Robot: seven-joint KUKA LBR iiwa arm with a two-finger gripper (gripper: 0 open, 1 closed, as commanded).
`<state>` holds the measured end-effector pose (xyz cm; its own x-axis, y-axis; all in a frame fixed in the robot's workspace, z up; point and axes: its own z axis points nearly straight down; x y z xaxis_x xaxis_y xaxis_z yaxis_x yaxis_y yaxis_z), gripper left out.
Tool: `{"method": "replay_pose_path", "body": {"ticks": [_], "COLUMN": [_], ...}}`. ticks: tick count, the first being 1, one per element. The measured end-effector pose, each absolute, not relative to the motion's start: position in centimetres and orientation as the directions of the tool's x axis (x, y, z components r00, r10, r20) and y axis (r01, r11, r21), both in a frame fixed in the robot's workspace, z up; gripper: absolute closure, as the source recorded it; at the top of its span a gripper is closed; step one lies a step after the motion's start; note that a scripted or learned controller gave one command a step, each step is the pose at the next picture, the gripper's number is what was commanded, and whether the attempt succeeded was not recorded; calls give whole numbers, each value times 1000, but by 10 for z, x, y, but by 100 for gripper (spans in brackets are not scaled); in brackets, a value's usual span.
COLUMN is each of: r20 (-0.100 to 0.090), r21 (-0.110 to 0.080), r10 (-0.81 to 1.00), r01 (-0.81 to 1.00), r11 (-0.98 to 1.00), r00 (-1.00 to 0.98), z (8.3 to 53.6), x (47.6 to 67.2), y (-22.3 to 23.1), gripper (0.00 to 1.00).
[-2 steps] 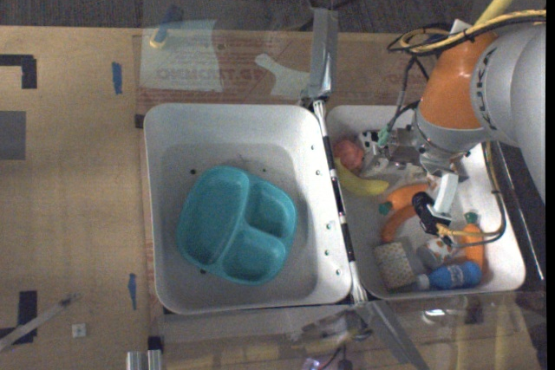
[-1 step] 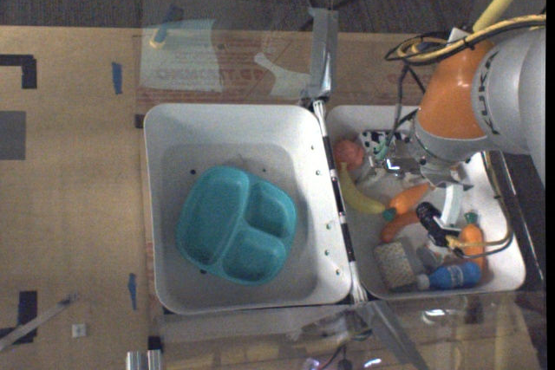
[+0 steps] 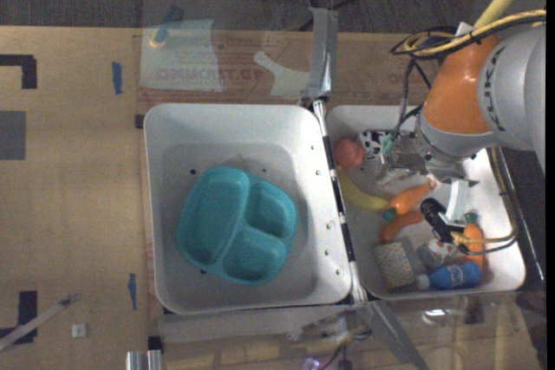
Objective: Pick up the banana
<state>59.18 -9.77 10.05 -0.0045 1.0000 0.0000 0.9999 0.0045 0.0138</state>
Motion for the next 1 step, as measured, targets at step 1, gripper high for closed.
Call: {"method": "replay_pose_path", "body": {"ticks": [1], "r20": [0], "r21": [13], "r10": [1000], "r01": [1000], "r11": [4], "r00": [-4], "z": [100], "x": [592], "y": [-98], "gripper": [0]}}
